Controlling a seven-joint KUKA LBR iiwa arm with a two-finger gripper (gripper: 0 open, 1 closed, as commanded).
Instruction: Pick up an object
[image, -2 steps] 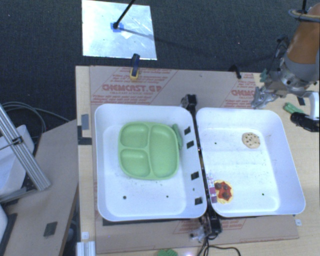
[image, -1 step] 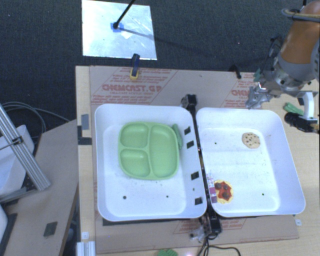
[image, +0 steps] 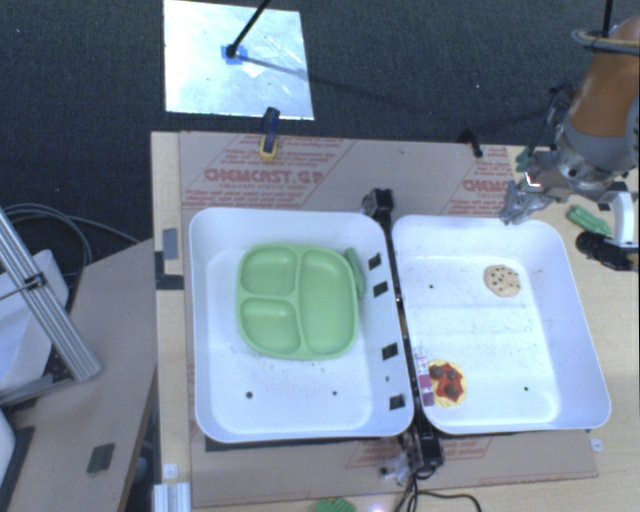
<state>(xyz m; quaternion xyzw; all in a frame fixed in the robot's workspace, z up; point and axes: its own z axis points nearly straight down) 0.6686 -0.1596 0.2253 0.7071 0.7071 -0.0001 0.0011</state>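
Cookie (image: 502, 280): round, tan, dark specks; flat on the floor of the right bin (image: 560, 330), upper middle, apart from every wall. Nothing touching it.

Pizza slice (image: 447, 382): small, yellow rim, red topping; same bin, lower left corner, just beside the dividing edge; well apart from the cookie.

Gripper (image: 518, 208): at the upper right, over the far rim of the right bin, above and a little right of the cookie, not touching it. Tips small and dark against the cardboard; cannot tell whether apart or together. Nothing seen between them.

Arm (image: 605, 95): grey with orange band, entering from the upper right corner.

Left bin (image: 215, 380): white, shallow, touching the right bin along a row of black clips (image: 385, 300).

Plate (image: 298, 302): pale green, three compartments, rounded corners; flat in the middle of the left bin, slightly toward its upper half.

Cardboard sheet (image: 300, 170): brown, red print, under both bins.

Clamp (image: 269, 135): yellow and dark, at the sheet's far edge.

Shiny panel (image: 238, 60): silver square on dark carpet beyond the bench, thin black rod across it.

Green tool (image: 592, 220): at the right edge, beside the right bin.
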